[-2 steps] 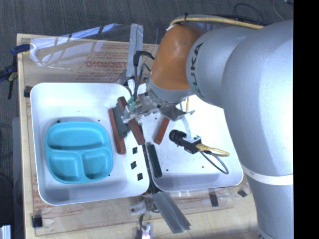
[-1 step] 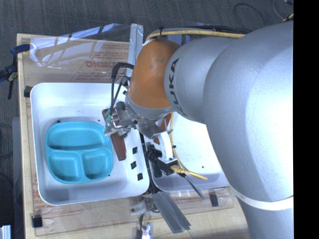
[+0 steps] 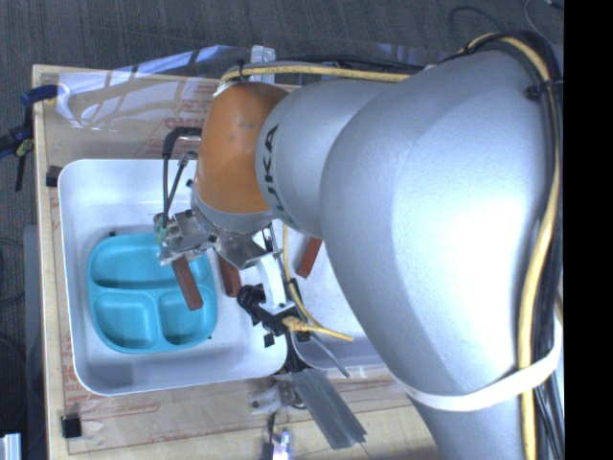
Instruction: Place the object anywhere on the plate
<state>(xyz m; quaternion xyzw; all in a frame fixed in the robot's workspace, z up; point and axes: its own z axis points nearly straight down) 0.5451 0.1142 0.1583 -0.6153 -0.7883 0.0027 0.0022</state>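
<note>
A light blue plate point(image 3: 134, 290) with three compartments lies in the left white bin point(image 3: 96, 372). My gripper point(image 3: 208, 279) hangs over the plate's right rim, below the orange wrist band point(image 3: 235, 151). One brown finger point(image 3: 188, 284) is above the plate's right side. The other brown finger point(image 3: 228, 274) is just past the rim, over the bin floor. They stand apart, and between them I see plate edge and white bin, no object. The arm's grey bulk hides the right bin almost entirely.
A short brown strip point(image 3: 308, 255) shows beside the arm's body; what it is I cannot tell. A black fitting point(image 3: 253, 303) and a yellow cable point(image 3: 316, 331) hang near the wall between the bins. A metal bracket point(image 3: 321, 405) sits at the bench's front edge.
</note>
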